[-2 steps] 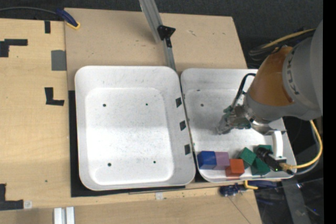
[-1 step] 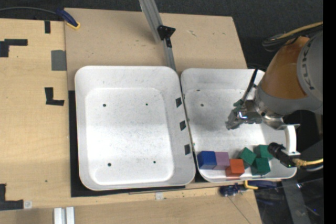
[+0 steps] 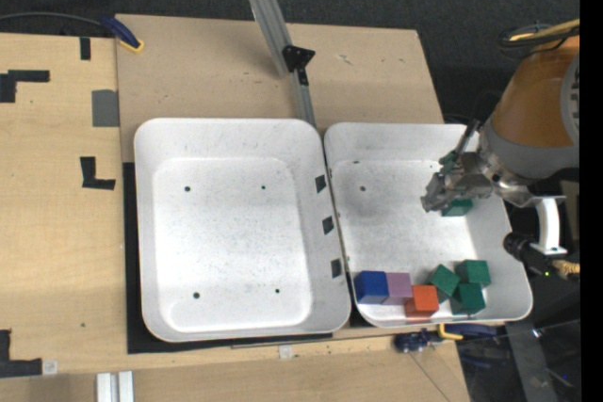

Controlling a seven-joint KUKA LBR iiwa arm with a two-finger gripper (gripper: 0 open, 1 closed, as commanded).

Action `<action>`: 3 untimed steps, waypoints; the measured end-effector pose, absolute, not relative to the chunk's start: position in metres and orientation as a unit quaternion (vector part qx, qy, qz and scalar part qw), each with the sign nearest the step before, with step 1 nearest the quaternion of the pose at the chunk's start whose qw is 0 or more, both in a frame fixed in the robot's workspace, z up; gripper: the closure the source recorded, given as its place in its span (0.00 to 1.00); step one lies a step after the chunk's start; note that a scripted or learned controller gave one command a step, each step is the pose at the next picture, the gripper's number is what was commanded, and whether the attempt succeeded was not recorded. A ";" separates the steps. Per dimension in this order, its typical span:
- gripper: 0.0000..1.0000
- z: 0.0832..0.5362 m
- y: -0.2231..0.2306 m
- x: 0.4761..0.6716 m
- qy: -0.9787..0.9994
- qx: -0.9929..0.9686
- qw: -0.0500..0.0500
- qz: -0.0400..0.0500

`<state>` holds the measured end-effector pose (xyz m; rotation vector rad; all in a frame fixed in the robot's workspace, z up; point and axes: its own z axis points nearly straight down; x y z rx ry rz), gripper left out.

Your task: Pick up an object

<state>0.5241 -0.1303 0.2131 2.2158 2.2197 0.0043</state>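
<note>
I am hanging my gripper (image 3: 445,195) over the right bin (image 3: 377,146), toward its three o'clock side, and a small green block (image 3: 458,209) is sitting right at my fingertips, peeking out at their five o'clock edge. Whether my jaws are spread, pressed together or pinching that block, I cannot tell; from above the metal blurs into one grey clump and the block could be merely lying beneath it.

The other candidates are crowding the bin's six o'clock wall: a blue cube (image 3: 371,285), a pale purple block (image 3: 399,285) touching it, an orange cube (image 3: 424,298), and three green blocks (image 3: 461,285) bunched just beside that. The left bin (image 3: 151,202) is lying at nine o'clock from me.

I am judging the lone green block as the sensible target, since it is standing well apart from the cluster and nothing beside it can jam my fingers. To do this well, I should be centring the block between my jaws rather than off one tip, squaring to its flat faces, going low enough to grip its sides, closing firmly, then lifting straight up and slowly, watching that green is rising with me.
</note>
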 end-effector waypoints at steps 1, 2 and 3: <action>1.00 0.266 -0.130 0.525 0.708 0.706 0.002 0.001; 1.00 0.250 -0.078 0.529 0.709 0.705 -0.001 0.000; 1.00 0.247 -0.034 0.535 0.709 0.705 -0.001 0.000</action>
